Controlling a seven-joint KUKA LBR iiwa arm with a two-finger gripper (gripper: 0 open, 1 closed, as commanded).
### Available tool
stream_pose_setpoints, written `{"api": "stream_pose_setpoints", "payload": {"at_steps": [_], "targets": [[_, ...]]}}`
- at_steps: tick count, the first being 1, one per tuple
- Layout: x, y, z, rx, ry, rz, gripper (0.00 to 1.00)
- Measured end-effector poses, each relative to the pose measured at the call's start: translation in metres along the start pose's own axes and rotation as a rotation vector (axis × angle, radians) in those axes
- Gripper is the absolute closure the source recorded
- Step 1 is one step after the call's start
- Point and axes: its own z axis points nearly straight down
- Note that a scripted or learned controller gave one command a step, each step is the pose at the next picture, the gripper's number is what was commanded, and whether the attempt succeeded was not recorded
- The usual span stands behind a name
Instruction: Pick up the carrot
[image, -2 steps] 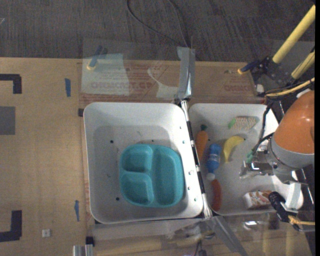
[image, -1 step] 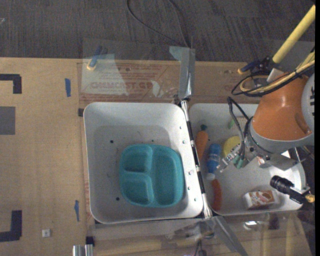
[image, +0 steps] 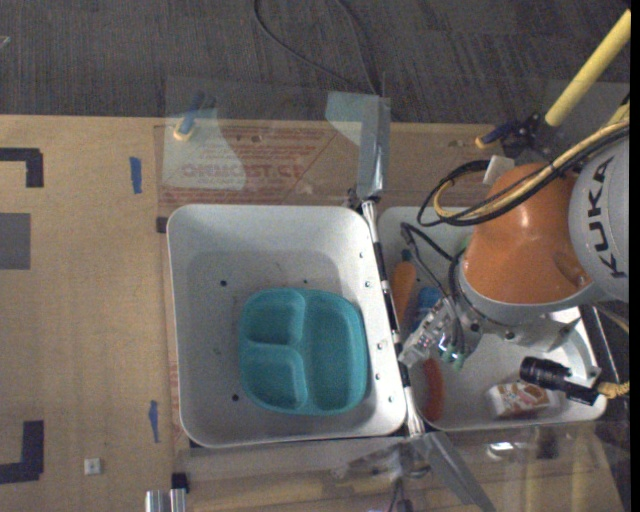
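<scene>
Counter (image: 90, 300) with two white bins, teal plate (image: 300, 350) in the left bin (image: 200, 240), carrot (image: 403, 287) along the left wall of the right bin (image: 470, 415), gripper (image: 440, 345) just beside it, whether clenched we cannot tell.

Bin contents
A teal three-compartment plastic plate (image: 300, 350) lies in the left shallow white bin (image: 200, 300); a small white printed packet (image: 520, 398) in the right shallow white bin (image: 475, 385)

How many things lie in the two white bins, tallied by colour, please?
Teal moulded plastic divided plate: 1
Orange tapered carrot: 1
Blue small part-hidden object: 1
Red long thin object: 1
White printed packet: 1
Total: 5
</scene>
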Motion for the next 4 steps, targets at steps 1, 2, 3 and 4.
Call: {"api": "stream_pose_setpoints", "payload": {"at_steps": [1, 2, 3, 4], "targets": [[-0.002, -0.002, -0.009, -0.001, 0.000, 0.007, 1.00], [-0.004, -0.003, -0.018, -0.003, -0.002, 0.013, 1.00], [-0.005, -0.004, -0.027, -0.005, -0.004, 0.019, 1.00], [-0.023, -0.029, -0.007, 0.000, 0.000, -0.043, 1.00]]}}
